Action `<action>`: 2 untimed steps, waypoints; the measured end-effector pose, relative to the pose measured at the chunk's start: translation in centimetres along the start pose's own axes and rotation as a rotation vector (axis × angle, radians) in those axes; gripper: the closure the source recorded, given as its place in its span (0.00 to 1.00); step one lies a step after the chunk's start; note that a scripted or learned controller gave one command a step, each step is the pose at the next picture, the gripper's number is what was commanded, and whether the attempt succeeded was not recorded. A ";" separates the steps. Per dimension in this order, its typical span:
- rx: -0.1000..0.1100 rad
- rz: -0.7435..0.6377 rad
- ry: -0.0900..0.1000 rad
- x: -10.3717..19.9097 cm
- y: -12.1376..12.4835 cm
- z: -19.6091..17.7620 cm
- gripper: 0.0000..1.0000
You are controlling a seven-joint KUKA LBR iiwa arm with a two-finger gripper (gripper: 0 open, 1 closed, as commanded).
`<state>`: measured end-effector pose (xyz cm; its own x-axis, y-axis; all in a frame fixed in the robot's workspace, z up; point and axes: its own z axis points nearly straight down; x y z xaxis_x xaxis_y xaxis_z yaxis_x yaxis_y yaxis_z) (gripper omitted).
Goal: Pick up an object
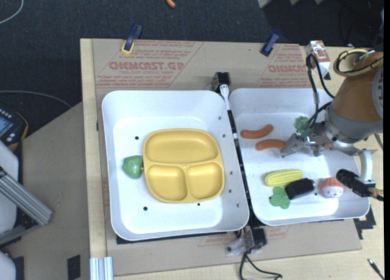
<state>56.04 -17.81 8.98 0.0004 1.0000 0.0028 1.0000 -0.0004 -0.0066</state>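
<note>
The right bin (268, 105) holds two orange-red sausages, one (256, 131) behind the other (270, 145). Nearer the front lie a yellow corn cob (283, 177), a black block (299, 187), a small green piece (280, 198) and a white-and-red piece (331, 188). My gripper (294, 145) is low over the right bin, just right of the nearer sausage. A green leafy toy (301, 124) sits right behind the gripper, touching or very close to it. Nothing is visibly held.
The left bin (122, 120) carries a yellow divided plate (183, 164) and a green lump (132, 166) at its left. The grey arm (356, 105) covers the right bin's far right side. Clamps (222, 81) sit between the bins at the back.
</note>
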 end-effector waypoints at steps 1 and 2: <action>-0.008 0.000 -0.003 -0.1 0.2 -1.4 1.00; -0.013 -0.001 -0.005 -0.2 0.5 -5.8 1.00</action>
<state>56.59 -18.00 14.75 -0.0006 1.0000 -0.0026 1.0000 0.0006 0.0060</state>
